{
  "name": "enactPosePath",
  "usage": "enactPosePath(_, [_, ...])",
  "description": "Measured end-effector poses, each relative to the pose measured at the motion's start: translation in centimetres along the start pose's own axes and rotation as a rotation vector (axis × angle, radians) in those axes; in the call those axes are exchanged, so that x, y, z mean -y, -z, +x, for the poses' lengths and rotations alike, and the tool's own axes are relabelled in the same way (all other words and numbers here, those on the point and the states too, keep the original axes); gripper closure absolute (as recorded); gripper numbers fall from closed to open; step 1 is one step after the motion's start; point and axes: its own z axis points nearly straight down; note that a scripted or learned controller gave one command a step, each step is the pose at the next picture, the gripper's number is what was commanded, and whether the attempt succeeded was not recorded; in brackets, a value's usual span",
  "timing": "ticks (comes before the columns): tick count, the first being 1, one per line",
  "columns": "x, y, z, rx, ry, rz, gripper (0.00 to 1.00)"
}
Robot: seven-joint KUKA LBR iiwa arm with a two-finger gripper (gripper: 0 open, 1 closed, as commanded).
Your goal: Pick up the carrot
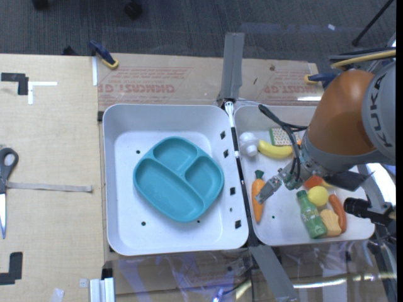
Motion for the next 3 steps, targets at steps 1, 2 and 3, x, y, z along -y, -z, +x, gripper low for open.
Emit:
enactPosePath(1, [-2.7, 0.0, -1.6, 0.001, -0.128, 0.0, 0.0])
enactPosePath(2, [4.3, -7.2, -5.9, -0.001, -0.488, 0.001, 0.0])
enactPosePath(3, [1.8, -10.0, -12.7, -0.006, -0.757, 0.002, 0.0])
